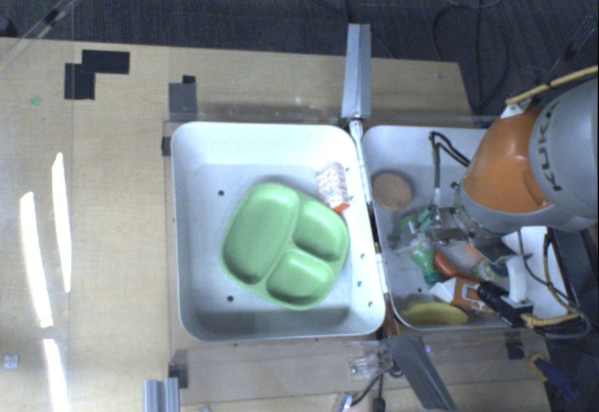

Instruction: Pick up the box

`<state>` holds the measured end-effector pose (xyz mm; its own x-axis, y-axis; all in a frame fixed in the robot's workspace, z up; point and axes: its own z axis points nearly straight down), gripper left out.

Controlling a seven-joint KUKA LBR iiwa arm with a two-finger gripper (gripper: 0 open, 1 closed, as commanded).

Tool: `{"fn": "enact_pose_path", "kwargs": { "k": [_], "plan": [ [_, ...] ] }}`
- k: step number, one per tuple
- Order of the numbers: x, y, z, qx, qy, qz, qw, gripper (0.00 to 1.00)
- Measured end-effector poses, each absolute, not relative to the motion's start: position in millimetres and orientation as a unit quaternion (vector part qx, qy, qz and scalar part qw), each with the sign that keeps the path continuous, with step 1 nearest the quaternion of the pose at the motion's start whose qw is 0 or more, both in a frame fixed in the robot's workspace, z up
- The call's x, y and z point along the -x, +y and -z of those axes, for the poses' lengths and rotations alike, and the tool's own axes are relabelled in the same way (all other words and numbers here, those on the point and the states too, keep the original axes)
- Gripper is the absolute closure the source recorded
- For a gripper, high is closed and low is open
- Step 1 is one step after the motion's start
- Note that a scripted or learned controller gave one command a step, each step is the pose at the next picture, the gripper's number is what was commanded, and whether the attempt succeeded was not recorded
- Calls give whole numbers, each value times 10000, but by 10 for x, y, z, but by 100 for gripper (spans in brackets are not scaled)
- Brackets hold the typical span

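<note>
While the arm (524,167) hangs over the right bin (379,143), its gripper (432,225) sits low among clutter; whether it is wide, narrow or holding anything cannot be told. Left bin (187,213): green divided tray (285,243); small red-and-white box (332,185) touching the tray's upper right edge, near the dividing wall. Right bin: round brown disc (392,187), banana (436,313), orange items. Judged: gripper well apart from the box.

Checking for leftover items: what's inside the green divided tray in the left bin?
Nothing lies in the green tray's three compartments. A small red-and-white packet sits beside its upper right edge. What's under the tray is hidden.
</note>
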<state>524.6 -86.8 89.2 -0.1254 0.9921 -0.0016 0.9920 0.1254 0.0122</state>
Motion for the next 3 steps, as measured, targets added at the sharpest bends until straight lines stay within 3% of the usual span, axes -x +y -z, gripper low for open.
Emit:
{"fn": "enact_pose_path", "kwargs": {
  "k": [1,2,3],
  "plan": [
    [-6118,-903,-886,-6589,7522,-39,50,0],
    [-6683,-1207,-860,-6934,7205,18,-24,0],
    [-6712,-2056,-1278,-7133,7008,-23,47,0]
  ]
}}
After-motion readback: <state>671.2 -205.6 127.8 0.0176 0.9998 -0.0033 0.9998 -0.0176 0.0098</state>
